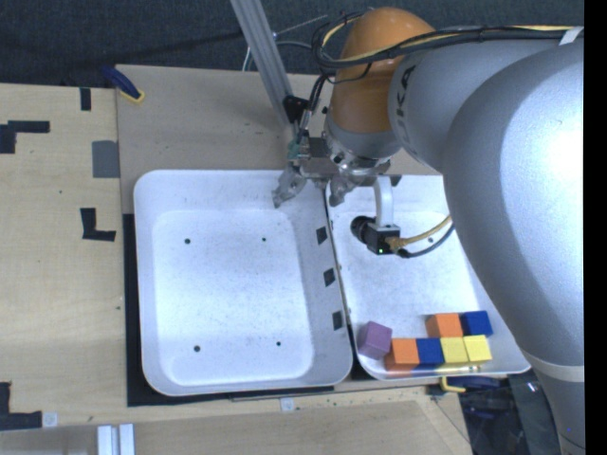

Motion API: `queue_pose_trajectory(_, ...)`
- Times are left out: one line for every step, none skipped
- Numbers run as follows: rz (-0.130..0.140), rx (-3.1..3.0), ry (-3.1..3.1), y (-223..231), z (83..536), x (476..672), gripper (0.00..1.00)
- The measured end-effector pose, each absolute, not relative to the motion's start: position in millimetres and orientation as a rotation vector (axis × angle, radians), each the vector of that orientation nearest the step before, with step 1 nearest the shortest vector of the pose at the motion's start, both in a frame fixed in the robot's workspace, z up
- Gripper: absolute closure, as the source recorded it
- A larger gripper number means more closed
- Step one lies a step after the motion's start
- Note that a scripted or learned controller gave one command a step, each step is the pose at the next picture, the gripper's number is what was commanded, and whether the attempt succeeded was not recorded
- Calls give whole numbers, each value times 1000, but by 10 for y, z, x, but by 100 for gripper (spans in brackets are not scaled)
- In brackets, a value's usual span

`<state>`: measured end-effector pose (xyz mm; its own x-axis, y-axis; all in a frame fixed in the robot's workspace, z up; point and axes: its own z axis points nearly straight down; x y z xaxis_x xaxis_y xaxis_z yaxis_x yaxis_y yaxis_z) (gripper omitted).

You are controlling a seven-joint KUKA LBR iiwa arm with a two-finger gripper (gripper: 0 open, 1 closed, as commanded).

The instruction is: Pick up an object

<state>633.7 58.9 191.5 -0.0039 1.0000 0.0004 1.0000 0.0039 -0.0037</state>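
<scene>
At the near edge of the right bin (417, 282), about five o'clock from the view's centre, lay the blocks: a purple block (376, 337) beside a tight cluster of orange, blue and yellow ones (446, 341). Farther back, near twelve o'clock, the gripper (308, 190) hung over the bins' shared rim, fingers apart with nothing between them. A good pick probably meant travelling toward five o'clock and taking the purple block, which stood freest.

Both bins are white: the left bin (232, 292) is faintly speckled grey with a few dark dots, the right bin (417, 282) plain. In the right bin lie a purple block (376, 337), two orange blocks (443, 325) (405, 352), two blue blocks (476, 323) (430, 351) and two yellow blocks (454, 350) (477, 348). The counter (57, 282) is pale tan with black marks. The arm (512, 150) is grey with an orange band (370, 74).
</scene>
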Motion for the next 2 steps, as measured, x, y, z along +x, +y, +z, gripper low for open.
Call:
queue_pose_trajectory(3, -2214, -2224, 944, 1915, 6198, 0)
queue_pose_trajectory(7, -2221, -2218, 779, 2074, 5607, 0)
